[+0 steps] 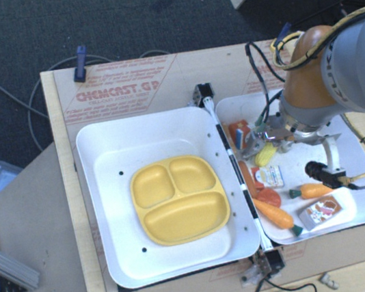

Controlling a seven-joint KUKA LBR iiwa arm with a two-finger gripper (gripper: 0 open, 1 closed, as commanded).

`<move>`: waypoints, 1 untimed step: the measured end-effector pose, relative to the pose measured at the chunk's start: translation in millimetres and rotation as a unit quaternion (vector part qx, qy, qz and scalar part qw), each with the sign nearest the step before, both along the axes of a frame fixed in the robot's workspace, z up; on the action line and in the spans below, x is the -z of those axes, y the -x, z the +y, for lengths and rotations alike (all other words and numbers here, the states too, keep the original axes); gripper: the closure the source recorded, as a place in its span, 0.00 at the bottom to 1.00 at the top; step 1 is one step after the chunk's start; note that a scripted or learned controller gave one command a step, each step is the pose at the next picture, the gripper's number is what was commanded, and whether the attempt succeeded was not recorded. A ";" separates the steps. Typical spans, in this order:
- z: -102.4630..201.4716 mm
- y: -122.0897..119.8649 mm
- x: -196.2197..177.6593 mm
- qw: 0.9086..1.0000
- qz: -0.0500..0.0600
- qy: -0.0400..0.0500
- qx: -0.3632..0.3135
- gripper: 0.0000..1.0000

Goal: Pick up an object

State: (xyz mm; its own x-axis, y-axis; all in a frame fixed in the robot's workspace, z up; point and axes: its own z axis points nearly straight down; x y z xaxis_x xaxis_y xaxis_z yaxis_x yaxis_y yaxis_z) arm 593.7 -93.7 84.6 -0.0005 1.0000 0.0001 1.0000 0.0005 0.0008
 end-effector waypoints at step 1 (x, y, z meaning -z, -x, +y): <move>-0.1 -0.4 -9.9 1.000 -0.001 0.000 0.001 1.00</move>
